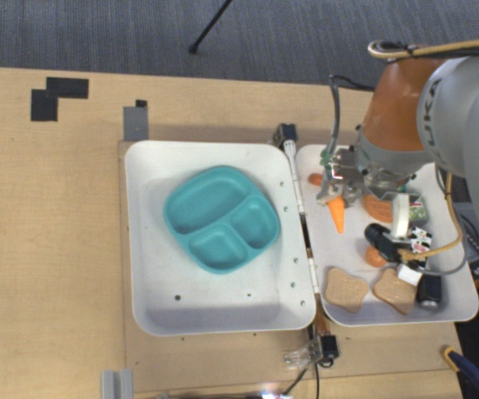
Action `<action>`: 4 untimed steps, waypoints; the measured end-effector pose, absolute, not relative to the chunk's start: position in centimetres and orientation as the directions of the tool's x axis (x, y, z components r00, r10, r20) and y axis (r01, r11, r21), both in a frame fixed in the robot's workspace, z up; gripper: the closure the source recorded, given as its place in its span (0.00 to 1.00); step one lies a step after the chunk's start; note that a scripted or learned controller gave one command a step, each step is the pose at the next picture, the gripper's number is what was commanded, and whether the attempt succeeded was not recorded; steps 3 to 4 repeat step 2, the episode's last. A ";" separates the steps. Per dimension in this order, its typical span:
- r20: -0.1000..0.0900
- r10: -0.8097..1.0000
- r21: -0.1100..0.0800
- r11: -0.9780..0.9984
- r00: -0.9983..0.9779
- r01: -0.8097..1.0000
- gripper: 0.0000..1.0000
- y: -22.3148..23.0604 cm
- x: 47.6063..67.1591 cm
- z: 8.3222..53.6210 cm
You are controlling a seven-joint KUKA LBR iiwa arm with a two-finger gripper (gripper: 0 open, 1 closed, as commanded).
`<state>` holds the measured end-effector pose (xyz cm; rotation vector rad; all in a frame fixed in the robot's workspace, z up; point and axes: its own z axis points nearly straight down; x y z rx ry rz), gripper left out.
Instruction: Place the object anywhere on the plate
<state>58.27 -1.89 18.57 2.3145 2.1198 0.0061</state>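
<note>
Gripper low in the right bin, by the toy carrot

The gripper (pixel 345 185) sits right above the carrot (pixel 338 213) — I cannot tell its state, the wrist hides it. The carrot looks small, light and hard; grab across its thick top. The blue plate (pixel 221 219) waits well off to its left, in the other bin (pixel 152 306).

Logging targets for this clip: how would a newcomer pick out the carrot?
Look in the right bin, where the arm reaches in. Near its upper left, just below the pincer, lies the carrot. It is the one bright orange cone pointing downward; the bread slices nearby are tan and flat.
</note>
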 end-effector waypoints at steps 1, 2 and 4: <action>0.003 0.920 -0.001 -0.392 0.392 0.920 1.00 5.4 61.5 18.4; 0.001 0.919 0.000 -0.394 0.394 0.919 0.00 5.1 61.6 18.5; 0.001 0.919 0.000 -0.394 0.394 0.919 0.00 5.1 61.6 18.5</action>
